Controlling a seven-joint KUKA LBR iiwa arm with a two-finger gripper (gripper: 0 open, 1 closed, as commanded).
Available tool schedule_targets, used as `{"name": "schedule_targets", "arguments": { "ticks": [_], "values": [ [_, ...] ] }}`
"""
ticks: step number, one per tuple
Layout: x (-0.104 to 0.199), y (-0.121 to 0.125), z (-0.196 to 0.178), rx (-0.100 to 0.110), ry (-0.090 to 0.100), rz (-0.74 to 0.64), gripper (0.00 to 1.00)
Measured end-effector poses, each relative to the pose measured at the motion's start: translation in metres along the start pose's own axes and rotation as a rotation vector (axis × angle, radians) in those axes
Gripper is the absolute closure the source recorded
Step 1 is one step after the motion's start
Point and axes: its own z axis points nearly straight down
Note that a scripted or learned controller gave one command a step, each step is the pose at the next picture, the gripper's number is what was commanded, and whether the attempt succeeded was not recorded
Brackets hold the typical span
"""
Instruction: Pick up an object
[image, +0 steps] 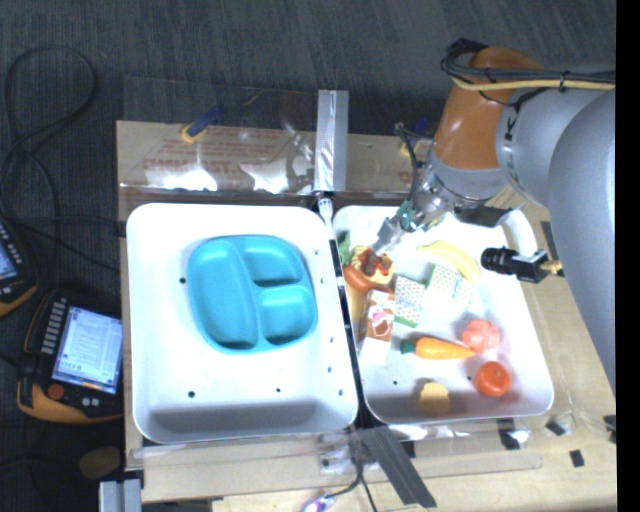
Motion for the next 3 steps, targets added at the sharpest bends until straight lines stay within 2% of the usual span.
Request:
{"name": "schedule_targets", "arguments": {
  "ticks": [1,2,3],
  "values": [
    [0.063,0.013,0.001,0.003,0.002,0.471,1.00],
    [0.106,-0.027,-0.007,0.005,0.003,0.683,1.00],
    [0.076,-0.083,0.001,0.005,0.001,0.794,1.00]
  ]
}}
